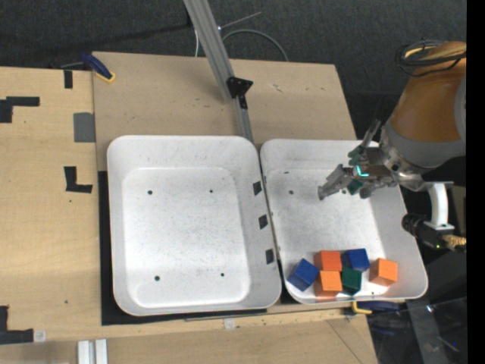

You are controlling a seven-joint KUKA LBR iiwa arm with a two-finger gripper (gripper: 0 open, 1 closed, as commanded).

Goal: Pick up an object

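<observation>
A: How far along is the pick?

B: By my reading, barely begun. The gripper (331, 189) hangs over the upper half of the right bin (303, 158), with nothing between its fingers (327, 191). Whether the jaws are spread or closed I cannot tell; they show as a grey blur at this slant.

A: And the things to pick?

B: All in the near corner of the right bin, well apart from the gripper. A blue block (303, 273) sits leftmost, tilted. Beside it are two orange blocks, one behind (329, 260) and one in front (330, 281). Then a second blue block (355, 259), with a green block (351, 280) just in front of it. A third orange block (384, 271) stands a little off to the right. The middle ones touch or nearly touch.

A: What is left, then?

B: Everything that counts: travel toward that corner, descend, close, lift. The lone orange block on the right looks the easiest target, since its sides seem free.

A: The left bin (121, 158)?

B: White, speckled, with a few dark dots.

A: Any writing, brand, label?

B: None I can read. The counter (303, 89) carries only black tape marks on its left part.
</observation>
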